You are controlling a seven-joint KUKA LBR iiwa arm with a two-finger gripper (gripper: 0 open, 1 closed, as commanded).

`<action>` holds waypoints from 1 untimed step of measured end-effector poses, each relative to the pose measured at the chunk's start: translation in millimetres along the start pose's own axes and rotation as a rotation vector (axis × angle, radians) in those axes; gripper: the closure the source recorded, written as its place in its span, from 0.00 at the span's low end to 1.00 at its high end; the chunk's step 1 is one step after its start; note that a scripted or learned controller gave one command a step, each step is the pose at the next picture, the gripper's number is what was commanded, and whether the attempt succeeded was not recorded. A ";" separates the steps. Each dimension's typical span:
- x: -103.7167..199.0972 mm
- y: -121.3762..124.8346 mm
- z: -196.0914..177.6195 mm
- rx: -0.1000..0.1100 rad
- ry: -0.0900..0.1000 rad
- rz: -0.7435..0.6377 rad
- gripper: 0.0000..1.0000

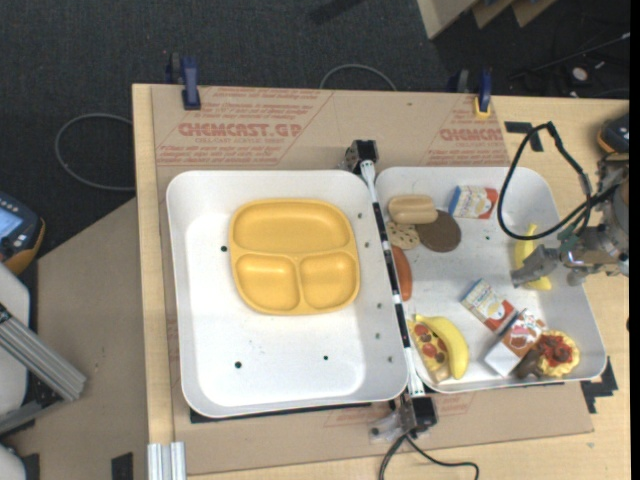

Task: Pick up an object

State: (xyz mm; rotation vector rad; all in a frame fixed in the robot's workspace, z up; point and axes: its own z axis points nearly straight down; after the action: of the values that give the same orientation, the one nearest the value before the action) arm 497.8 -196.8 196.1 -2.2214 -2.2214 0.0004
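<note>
Tray (294,254): yellow, glossy, three compartments, in left bin (200,298).
Gripper (532,265): right of tray, over right bin (575,298); fingers' state cannot be told.
Banana (455,346): curved, lower right of tray.

Just left of the grey metal gripper (530,266), both white bins (200,268) look like smooth, slightly glossy plastic, the yellow divided plate (295,255) beyond them satin plastic, while the bench (300,128) beneath is matt brown paper-faced board with printed lettering.

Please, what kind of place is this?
Probably a robotics lab bench: two white bins clamped side by side, toy food such as a banana, and a yellow divided plate.
</note>
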 end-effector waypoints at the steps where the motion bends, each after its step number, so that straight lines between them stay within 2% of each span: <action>1: -5.3 -6.0 112.9 0.001 0.006 0.002 0.00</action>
State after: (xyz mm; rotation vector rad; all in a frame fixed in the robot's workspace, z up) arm 491.8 -202.2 83.2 -2.2199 -2.2155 -0.0052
